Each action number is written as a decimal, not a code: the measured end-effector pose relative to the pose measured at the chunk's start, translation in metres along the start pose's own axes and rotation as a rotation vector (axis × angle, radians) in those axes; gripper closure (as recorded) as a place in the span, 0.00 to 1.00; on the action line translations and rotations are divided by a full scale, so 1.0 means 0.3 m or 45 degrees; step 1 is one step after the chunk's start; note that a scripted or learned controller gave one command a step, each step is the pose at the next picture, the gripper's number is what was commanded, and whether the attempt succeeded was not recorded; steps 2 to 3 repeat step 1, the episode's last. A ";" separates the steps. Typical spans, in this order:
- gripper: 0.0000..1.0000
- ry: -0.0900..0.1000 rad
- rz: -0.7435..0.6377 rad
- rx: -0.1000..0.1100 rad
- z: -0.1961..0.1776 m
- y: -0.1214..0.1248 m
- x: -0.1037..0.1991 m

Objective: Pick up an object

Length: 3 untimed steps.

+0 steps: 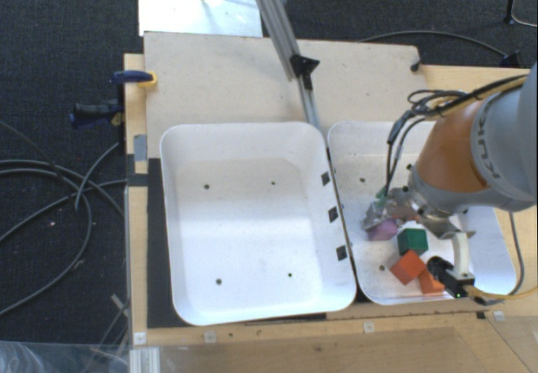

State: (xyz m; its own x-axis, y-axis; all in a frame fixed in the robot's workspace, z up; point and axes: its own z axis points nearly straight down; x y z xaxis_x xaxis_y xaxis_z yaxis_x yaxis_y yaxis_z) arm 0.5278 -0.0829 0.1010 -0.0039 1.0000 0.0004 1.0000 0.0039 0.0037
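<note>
The right bin (pixel 357 144) holds a small cluster of objects near its front. A pale purple piece (pixel 384 230) lies just under my gripper (pixel 378 216), which hangs low over the bin's middle and partly covers it. Right of it sits a green block (pixel 413 239). In front of that lie a red-orange block (pixel 408 267) and a smaller orange piece (pixel 431 282). The arm's orange band (pixel 450 153) and grey wrist hide the bin's right side.
The left bin (pixel 244 195) stands beside the right one, their walls touching along a line of black clips (pixel 334 213). A grey pole (pixel 277 18) slants across the board behind the bins. Black cables (pixel 420 102) loop above the wrist.
</note>
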 end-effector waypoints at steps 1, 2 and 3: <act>1.00 0.004 -0.013 -0.006 -0.309 0.015 0.362; 1.00 0.004 -0.013 -0.006 -0.309 0.015 0.362; 1.00 0.004 -0.013 -0.006 -0.309 0.015 0.362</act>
